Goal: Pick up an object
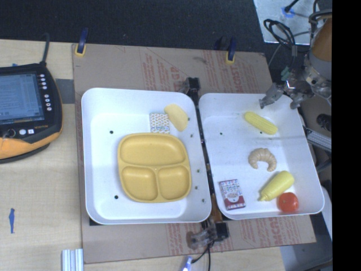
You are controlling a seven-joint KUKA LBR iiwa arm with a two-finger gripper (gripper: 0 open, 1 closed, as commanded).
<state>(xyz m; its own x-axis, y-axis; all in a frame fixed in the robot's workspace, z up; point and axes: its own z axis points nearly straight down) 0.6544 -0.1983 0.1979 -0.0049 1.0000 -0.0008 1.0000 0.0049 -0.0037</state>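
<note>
Claw (pixel 284 96) open, empty, above right bin (pixel 316 174).

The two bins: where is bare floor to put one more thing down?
In the right bin, bare floor lies between the corn cob and the red carton. The left bin has a strip left of the yellow tray. The right bin's near right corner is crowded: croissant, mustard bottle, tomato.
</note>
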